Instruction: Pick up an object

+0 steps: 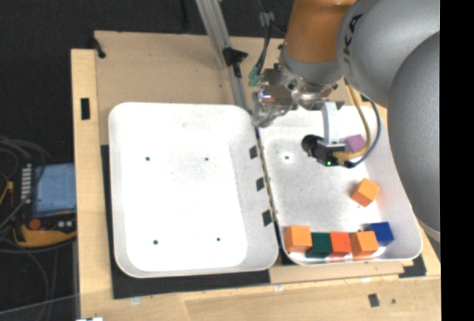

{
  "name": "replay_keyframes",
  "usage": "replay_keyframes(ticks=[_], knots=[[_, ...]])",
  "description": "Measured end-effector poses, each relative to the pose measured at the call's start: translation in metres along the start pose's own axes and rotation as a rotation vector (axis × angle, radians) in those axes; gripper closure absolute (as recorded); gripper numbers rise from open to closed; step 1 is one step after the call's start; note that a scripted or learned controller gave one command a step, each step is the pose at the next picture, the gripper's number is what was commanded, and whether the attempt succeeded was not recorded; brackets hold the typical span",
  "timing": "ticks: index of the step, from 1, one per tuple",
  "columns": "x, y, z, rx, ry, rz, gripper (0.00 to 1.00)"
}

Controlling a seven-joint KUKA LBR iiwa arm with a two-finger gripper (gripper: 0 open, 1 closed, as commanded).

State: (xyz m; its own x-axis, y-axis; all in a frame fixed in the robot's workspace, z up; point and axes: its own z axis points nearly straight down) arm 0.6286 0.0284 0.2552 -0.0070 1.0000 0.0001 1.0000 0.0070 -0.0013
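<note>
Wooden bench (86,186) bears white left bin (185,190); hand (268,106) above right bin (311,197), grip unreadable.

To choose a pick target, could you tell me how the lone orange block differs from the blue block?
The lone orange block stands alone on open floor; the blue block ends the row at the near wall, beside an orange neighbour. The lone orange block sits turned cornerwise; the blue block looks squarer to the wall. Both are small cubes in the right bin.
</note>
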Motion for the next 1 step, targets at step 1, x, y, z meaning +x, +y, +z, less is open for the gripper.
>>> replay_keyframes(ticks=[1], knots=[[0.0451, -0.0029, -0.0022, -0.003, 0.001, 0.000, 1.00]])
